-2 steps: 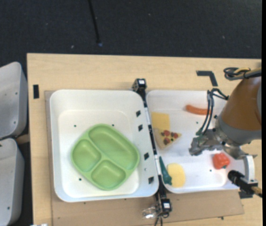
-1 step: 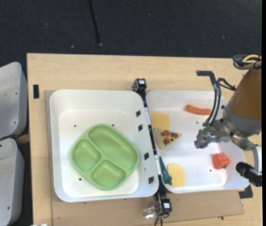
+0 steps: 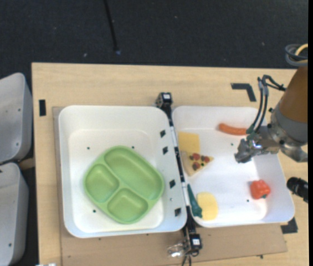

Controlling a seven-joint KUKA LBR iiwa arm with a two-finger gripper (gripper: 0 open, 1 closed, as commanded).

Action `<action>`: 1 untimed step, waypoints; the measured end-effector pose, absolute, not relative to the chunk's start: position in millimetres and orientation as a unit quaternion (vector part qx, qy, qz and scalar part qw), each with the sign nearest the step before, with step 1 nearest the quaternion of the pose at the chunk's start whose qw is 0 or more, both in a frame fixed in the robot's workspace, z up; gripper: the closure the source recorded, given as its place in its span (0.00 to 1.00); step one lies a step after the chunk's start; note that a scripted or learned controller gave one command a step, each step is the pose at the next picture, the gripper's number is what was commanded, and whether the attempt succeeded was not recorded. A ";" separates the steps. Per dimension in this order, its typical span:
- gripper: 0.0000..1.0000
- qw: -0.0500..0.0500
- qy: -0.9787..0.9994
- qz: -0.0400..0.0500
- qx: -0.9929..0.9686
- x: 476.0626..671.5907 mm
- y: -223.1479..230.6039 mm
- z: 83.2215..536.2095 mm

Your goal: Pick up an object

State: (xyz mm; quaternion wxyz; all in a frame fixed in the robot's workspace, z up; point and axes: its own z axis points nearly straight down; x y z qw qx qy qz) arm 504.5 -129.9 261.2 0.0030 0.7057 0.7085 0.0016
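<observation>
Camera view: gripper over right bin, nothing in it

We see the gripper [image 3: 246,150] hanging over the right bin [image 3: 231,215], toward its 3 o'clock side. We cannot tell its state. Candidates all lie in that bin: orange carrot [image 3: 232,129] at 12 o'clock, just beside the gripper; pizza slice [image 3: 198,160] and yellow slab [image 3: 189,142] at 9 o'clock; red piece [image 3: 260,189] at 4 o'clock; yellow lump [image 3: 208,205] at 7 o'clock. Left bin [image 3: 73,148] holds a green divided plate [image 3: 124,184].
</observation>
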 end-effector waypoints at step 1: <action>1.00 0.001 0.710 0.001 0.704 512.3 -77.9 267.7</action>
